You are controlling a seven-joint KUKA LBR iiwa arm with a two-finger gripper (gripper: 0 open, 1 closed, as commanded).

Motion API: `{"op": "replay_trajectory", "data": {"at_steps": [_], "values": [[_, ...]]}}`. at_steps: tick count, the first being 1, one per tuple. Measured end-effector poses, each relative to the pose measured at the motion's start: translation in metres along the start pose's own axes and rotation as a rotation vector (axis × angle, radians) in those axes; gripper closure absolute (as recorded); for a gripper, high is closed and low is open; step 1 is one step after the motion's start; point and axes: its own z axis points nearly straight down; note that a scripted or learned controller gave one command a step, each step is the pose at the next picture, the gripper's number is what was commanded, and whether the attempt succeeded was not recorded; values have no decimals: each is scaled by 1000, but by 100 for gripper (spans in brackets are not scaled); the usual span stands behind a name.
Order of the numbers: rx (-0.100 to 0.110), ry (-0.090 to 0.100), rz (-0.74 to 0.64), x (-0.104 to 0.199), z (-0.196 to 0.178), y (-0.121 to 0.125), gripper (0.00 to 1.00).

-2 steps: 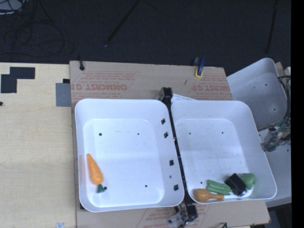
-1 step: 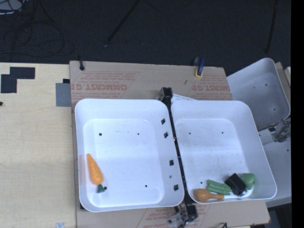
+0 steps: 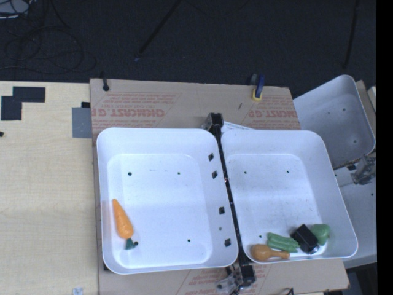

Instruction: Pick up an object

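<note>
Toy carrot [image 3: 122, 219] in left bin [image 3: 153, 141]; cluster of toys [image 3: 295, 243] in right bin's [image 3: 276, 141] near corner.

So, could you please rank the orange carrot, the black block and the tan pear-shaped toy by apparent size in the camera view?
1. Orange carrot, the longest.
2. Tan pear-shaped toy, somewhat shorter.
3. Black block, smallest, though close to the toy, so that order is unsure.

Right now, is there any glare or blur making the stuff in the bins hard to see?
Camera view: no strong glare; soft even light, faint shadow along the left bin wall. Slightly soft overall, so the carrot reads clearly, but the clustered items in the right bin's corner blend together.
</note>
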Motion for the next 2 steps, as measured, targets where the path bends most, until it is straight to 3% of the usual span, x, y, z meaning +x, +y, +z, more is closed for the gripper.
{"op": "replay_trajectory", "data": {"at_steps": [1,2], "values": [[4,2,0,1,41,0,100],[-4,-2,-1,0,-11,1,100]]}}
